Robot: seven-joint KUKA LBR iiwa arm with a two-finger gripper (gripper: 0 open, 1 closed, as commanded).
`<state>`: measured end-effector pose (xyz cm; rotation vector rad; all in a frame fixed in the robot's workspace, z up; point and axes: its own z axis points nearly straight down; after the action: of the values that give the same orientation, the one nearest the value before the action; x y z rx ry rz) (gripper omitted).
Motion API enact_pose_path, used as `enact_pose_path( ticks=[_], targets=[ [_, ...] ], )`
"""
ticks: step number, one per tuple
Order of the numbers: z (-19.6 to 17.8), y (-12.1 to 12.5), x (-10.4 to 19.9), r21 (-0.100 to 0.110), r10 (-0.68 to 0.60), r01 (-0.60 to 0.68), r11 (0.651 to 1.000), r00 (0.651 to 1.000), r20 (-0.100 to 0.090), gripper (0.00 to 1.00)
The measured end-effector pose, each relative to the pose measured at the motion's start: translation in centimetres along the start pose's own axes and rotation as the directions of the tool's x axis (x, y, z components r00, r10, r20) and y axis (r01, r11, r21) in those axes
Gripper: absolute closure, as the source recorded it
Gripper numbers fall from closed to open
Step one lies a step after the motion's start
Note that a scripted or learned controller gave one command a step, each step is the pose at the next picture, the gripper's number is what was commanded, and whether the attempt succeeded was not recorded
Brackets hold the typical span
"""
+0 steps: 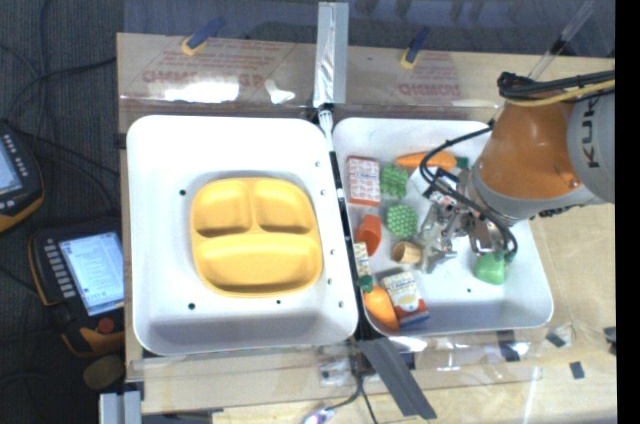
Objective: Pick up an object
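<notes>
The right bin (520, 307) holds several small items. My gripper (441, 237) hangs low over the middle of this bin, below the orange wrist band (530, 157). A tan cylinder (405, 252) lies just to its left and a green knobbly piece (402, 216) just above that. A bright green object (490, 267) sits to the gripper's right, partly under the wrist. I see nothing clearly lifted off the bin floor.
A red and white packet (363, 180), a green block (394, 180) and an orange carrot shape (425, 159) lie at the bin's back. An orange piece (370, 234), a small carton (403, 289) and an orange fruit (380, 310) crowd the left wall. The left bin (150, 172) holds a yellow divided tray (257, 232).
</notes>
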<state>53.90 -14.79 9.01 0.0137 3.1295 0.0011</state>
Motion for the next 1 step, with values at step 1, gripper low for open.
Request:
enact_pose_path(
  ticks=[1],
  targets=[
    [0.21,3.43,-9.71,0.004,0.442,-0.442,0.897,0.897,-0.001,1.0]
  ],
)
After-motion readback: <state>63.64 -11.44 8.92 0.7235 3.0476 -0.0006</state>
